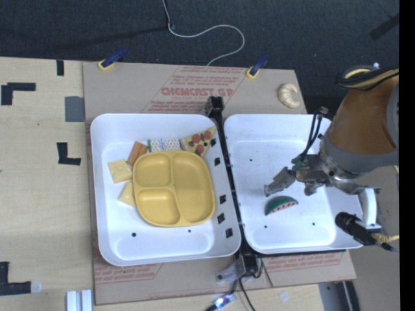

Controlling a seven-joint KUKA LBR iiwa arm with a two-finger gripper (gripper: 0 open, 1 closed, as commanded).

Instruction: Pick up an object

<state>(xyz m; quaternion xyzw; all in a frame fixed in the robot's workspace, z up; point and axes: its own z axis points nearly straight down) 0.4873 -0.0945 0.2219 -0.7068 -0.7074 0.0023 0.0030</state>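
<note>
Cardboard covers the desk [194, 92] under two white bins. Over in the left bin [107, 193], a yellow divided plate [174, 188] sits among small toy food pieces [130, 164], untouched. In the right bin [259, 238], a watermelon slice toy [281, 205] lies on the floor, just near of the claw [277, 185], which hovers above it; whether it is wide or narrow I cannot tell. Looks like the approach step: next it must drop lower and shift slightly nearer, straddling the slice before closing.
</note>
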